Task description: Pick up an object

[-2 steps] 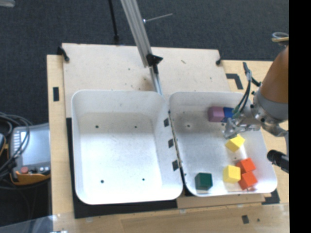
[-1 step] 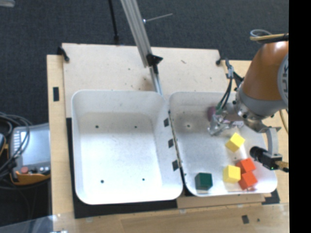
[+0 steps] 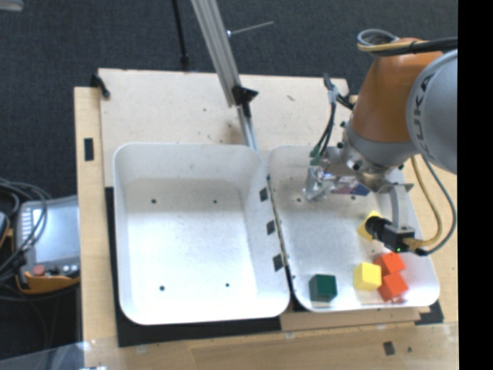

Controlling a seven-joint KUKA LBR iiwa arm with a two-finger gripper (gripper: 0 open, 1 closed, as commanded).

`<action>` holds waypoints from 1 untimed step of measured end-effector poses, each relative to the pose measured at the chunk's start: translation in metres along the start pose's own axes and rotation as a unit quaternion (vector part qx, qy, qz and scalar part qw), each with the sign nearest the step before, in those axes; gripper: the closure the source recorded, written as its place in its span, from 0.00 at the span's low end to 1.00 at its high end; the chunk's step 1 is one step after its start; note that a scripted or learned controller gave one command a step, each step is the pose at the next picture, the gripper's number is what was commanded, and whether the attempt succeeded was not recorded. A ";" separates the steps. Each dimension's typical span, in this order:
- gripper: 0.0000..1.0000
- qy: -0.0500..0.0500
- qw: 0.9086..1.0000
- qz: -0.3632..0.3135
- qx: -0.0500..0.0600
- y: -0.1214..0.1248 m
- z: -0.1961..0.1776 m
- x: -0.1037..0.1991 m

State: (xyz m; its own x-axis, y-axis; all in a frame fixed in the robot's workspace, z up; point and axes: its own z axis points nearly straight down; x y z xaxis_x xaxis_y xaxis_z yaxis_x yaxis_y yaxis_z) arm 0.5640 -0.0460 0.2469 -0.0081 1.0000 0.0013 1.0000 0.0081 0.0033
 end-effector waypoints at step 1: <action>1.00 0.000 1.000 0.000 0.001 0.019 0.010 0.055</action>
